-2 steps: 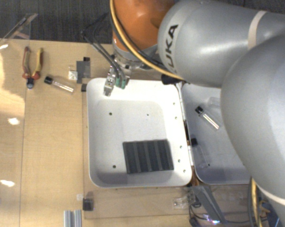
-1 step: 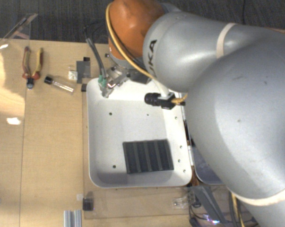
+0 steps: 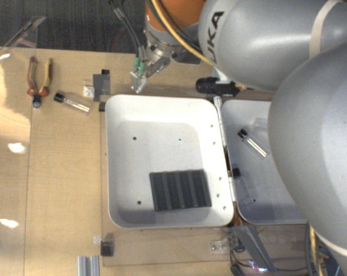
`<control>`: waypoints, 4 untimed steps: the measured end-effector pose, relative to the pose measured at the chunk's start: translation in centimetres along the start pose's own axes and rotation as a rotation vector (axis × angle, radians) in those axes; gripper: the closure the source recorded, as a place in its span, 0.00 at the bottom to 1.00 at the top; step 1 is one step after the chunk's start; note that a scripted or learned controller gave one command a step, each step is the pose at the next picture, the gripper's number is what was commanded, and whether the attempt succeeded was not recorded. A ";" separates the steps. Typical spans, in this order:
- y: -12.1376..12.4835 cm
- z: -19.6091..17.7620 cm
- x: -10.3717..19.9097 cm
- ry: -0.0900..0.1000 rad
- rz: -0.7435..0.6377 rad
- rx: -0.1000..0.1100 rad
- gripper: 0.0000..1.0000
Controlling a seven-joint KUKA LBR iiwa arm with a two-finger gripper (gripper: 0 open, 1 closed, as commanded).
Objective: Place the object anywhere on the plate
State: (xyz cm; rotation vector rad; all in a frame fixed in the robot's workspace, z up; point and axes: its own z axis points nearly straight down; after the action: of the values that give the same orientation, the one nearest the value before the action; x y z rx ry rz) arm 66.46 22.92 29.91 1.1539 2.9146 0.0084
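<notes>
- Vial [image 3: 252,143] lies in right bin [image 3: 259,211], upper part; long axis diagonal, dark cap toward upper left.
- Plate [image 3: 179,190]: left bin [image 3: 121,154], lower centre.
- Gripper [image 3: 141,73] above left bin's top edge; opening can't tell, nothing visibly held.

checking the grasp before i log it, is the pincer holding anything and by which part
Cannot be told. The pincer hangs over the bench just beyond the left bin's far rim, with nothing visible in it; the tip is too small to read.

Wide open floor across the left bin [image 3: 121,154], save a dark ribbed plate [image 3: 179,190] low near its front wall. Right bin [image 3: 242,206] largely roofed over by the grey arm [image 3: 288,45]; small vial [image 3: 252,143] lying beneath. Bench [image 3: 52,183] left of the bins bare and passable below the pliers [image 3: 39,79]
</notes>
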 end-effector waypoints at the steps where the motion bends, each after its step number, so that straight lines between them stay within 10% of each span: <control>1: -6.7 17.7 5.2 0.003 -0.282 0.001 1.00; 2: -1.9 6.3 3.0 0.000 -0.529 -0.003 1.00; 3: 0.4 6.2 0.6 0.001 -0.455 -0.001 1.00; 4: 0.0 11.6 0.8 0.003 -0.041 0.004 1.00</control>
State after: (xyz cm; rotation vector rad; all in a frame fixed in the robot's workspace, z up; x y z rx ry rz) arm 66.02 23.52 18.34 1.0953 2.9413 0.0038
